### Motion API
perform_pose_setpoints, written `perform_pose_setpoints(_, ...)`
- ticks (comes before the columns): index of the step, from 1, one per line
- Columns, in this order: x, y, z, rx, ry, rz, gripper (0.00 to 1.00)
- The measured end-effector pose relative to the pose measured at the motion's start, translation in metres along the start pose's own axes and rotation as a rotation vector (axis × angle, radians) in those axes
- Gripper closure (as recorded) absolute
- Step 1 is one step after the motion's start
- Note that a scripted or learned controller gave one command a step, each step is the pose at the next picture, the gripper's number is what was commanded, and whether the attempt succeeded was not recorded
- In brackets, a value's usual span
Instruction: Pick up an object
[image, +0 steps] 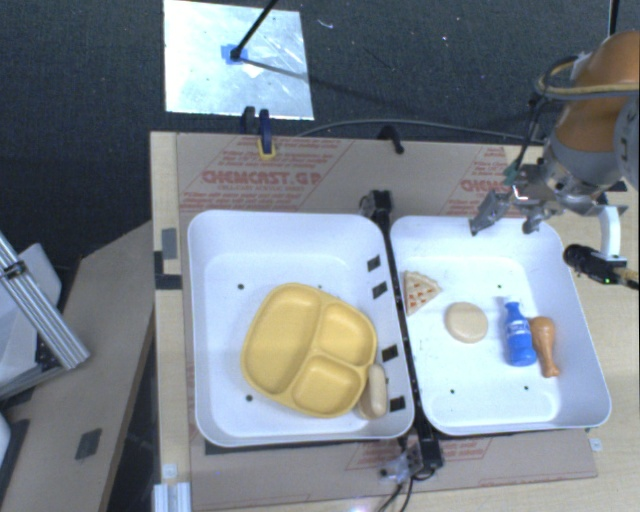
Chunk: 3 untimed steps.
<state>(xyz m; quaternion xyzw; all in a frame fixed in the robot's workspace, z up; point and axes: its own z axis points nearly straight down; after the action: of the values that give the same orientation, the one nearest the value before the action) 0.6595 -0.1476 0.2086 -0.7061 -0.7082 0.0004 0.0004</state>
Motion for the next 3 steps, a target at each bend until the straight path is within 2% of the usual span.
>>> perform_pose_setpoints(2, -0.001, -0.001, 0.083, -0.001, 0.000, 0.001, 0.00)
perform_pose_setpoints(3, -0.001, 0.001, 0.069, -0.007, -0.001, 0.000, 1.00)
